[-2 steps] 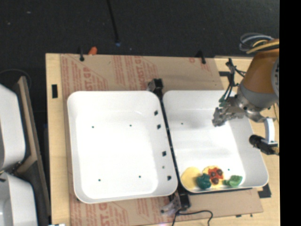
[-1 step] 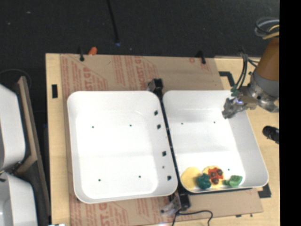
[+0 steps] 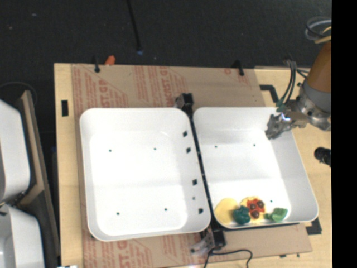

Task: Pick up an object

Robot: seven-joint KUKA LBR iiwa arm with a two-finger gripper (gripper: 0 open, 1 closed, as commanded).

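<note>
The tool hangs over the far right corner of the right bin, at the end of the grey arm that comes in from the right; it carries nothing, and whether it is released or clenched cannot be told from this slant. The things to pick lie well apart from it, bunched in the near corner of the same bin, along its front wall. Four can be counted there: a pale yellow disc on the left, a teal lump touching its right edge, a red piece with dark spots just behind and to the right of the teal lump, and a small green piece at the right end of the group. Together they form a short row that runs left to right along the front wall; the green piece lies with its long side roughly along that row, while the others are too round or too blurred to give a direction. Two white bins sit side by side on the desk, and the left bin shows only its white floor with a few dark dots.
</note>
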